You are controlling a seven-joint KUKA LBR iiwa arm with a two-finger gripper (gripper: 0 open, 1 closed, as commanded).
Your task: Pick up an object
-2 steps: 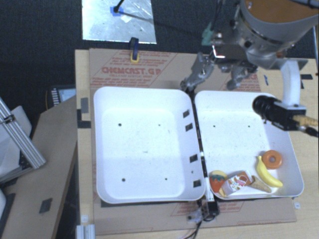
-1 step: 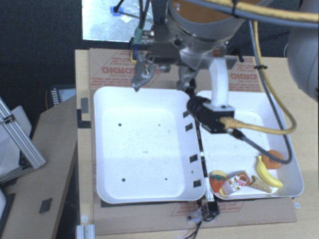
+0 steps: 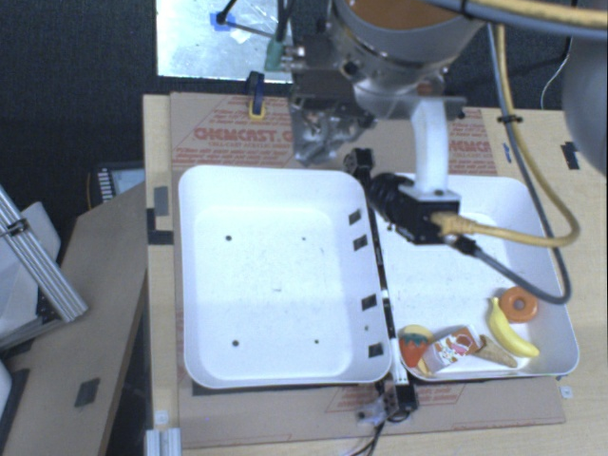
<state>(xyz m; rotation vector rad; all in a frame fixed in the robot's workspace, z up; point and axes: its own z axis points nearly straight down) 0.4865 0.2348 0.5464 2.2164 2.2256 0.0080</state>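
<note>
Toys [image 3: 446, 348] and banana [image 3: 508, 329]: right bin's [image 3: 546, 283] near corner. Left bin [image 3: 275, 274]: bare floor. Pincer [image 3: 318, 141]: above far rims; spread cannot be told.

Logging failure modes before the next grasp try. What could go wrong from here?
1. The banana, orange ring and packet are bunched in the right bin's near corner, so a grab may catch two things or the wall.
2. The gripper hangs over the bins' far edge, well away from them.
3. The yellow cable drapes over that bin and might snag.
</note>
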